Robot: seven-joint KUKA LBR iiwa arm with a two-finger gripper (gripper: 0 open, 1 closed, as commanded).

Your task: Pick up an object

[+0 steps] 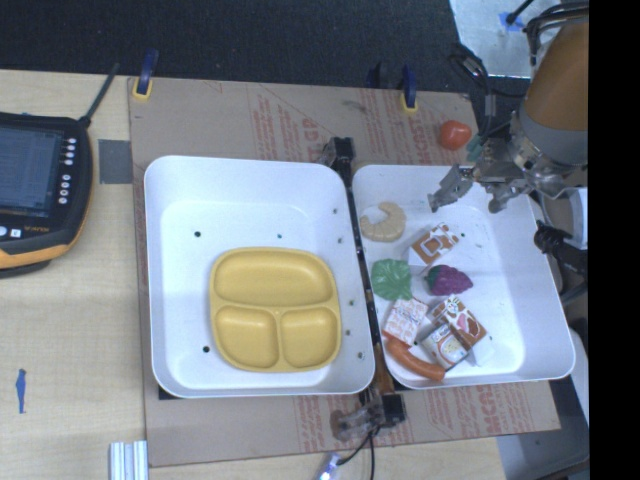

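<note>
My gripper [468, 196] hangs over the far part of the right bin [530, 298], its two fingers spread open with nothing between them. Below it in that bin lie a beige bagel-shaped piece [382, 221], a small brown and white box [435, 243], a green leafy piece [391, 279], a purple grape bunch [448, 279], several small packets [440, 330] and an orange-red carrot-like stick [413, 360]. The left bin [180, 218] holds a yellow divided plate [275, 308].
A red ball-like object [455, 134] lies on the cardboard beyond the right bin. A tablet with an orange frame [40, 188] sits at the far left of the bench. Clamps [408, 86] hold the cardboard's far edge.
</note>
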